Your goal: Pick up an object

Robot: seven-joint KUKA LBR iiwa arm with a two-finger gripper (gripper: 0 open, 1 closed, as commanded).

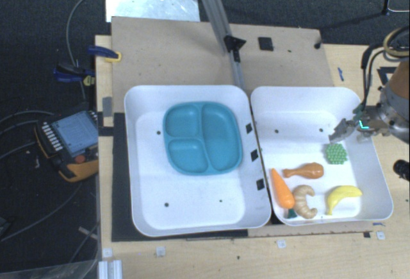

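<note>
The right bin (pixel 301 111) holds several toy foods near its front: a green bumpy ball (pixel 336 154), a brown drumstick (pixel 305 172), an orange carrot (pixel 282 188), a tan curled piece (pixel 305 201) and a yellow banana (pixel 343 197). My gripper (pixel 341 130) reaches in from the right edge, its grey fingers pointing left and down just above the green ball. Nothing shows between the fingers. I cannot make out their spacing.
The left bin (pixel 144 162) carries a blue divided plate (pixel 202 137). A metal pole (pixel 214 5) slants across the back of the board. Clamps (pixel 102 53) and a handheld pendant (pixel 69 143) lie off the bench at the left.
</note>
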